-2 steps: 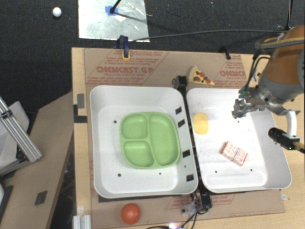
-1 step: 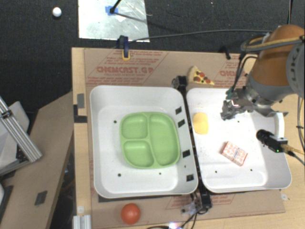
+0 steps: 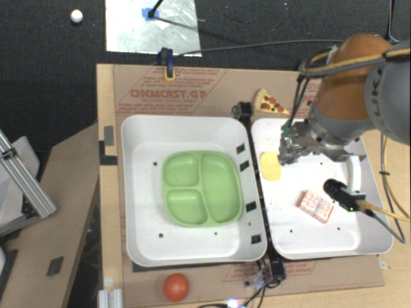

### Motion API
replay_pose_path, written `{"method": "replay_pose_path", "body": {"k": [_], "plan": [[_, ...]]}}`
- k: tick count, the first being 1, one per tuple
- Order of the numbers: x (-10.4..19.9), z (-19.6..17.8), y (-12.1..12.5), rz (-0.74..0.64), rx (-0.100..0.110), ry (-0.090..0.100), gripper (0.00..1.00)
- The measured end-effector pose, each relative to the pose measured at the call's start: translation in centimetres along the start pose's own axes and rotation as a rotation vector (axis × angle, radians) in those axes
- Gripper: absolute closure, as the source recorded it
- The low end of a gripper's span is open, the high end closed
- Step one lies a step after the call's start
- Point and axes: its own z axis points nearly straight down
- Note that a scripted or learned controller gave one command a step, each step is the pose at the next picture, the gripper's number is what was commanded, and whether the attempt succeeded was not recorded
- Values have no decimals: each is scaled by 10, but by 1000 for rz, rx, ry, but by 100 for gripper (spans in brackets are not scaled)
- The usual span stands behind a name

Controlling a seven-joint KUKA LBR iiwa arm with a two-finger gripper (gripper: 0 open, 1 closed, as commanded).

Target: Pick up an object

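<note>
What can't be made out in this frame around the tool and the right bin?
Camera view: the yellow lump is blurred, and the tool overlaps its upper right edge, so it cannot be told whether they touch.
Camera view: the print on the small box is too small to read.
Camera view: the arm hides the far right corner of the right bin.

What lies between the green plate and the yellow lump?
In the camera view, just the two bins' adjoining rims with black clips lie between the green plate and the yellow lump.
</note>
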Motion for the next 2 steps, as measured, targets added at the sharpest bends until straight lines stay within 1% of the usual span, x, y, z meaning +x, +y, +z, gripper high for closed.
{"method": "replay_pose_path", "body": {"k": [1,2], "plan": [[44,-1,-22,1,2,-1,100],[92,1,-26,0,0,0,100]]}}
